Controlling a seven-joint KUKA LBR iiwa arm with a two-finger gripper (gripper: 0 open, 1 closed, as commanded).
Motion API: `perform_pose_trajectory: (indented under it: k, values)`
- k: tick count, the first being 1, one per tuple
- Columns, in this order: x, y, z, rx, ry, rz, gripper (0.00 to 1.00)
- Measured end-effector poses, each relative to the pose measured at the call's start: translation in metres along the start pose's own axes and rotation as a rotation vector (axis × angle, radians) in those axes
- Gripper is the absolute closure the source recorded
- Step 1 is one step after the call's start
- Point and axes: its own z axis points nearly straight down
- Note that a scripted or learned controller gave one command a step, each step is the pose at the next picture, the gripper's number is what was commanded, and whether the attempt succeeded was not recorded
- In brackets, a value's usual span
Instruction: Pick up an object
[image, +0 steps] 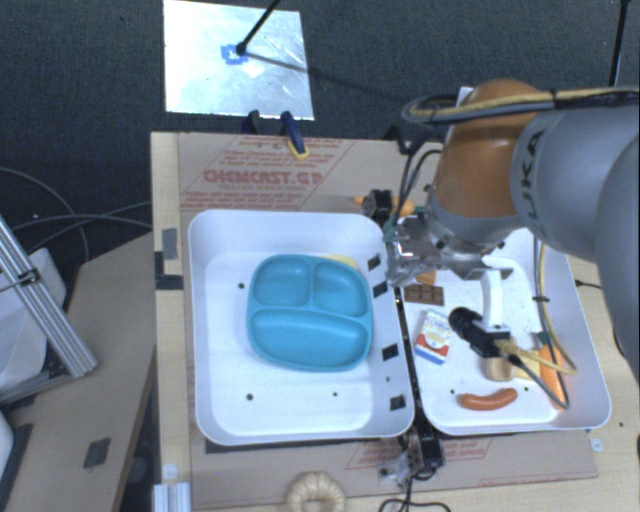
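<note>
LAB, from beside the worktop: The end effector of the grey KUKA arm hangs low over the far corner of the right bin, hard against the divider between the two bins. The wrist's bulk covers it, so open or closed can't be told, and nothing is seen held. Just below it lies a brown block, prob. the nearest candidate for the pick. It is flat and dark, ridged like a choc bar, and lies on the white floor close to the divider. The arm comes in from the right and bends down steeply, likely because that corner leaves little room beside the walls.

Further out in the same bin, a small carton (white w/ red and blue print) sits tilted near the block. A sausage lies by the front wall, apart from the rest, and a carrot lies toward the right side. The things lie loose and spread, which I'd judge suits grabs from above. The left bin holds a blue divided plate, w/ something yellow peeking past its far rim, too hidden to name. Both bins rest on a printed cardboard sheet atop the worktop.
</note>
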Motion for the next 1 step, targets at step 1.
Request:
perform_pose_trajectory:
  k: [1]
  values:
    - [0.0399, -0.0205, -0.0020, -0.001, 0.000, 0.000, 1.00]
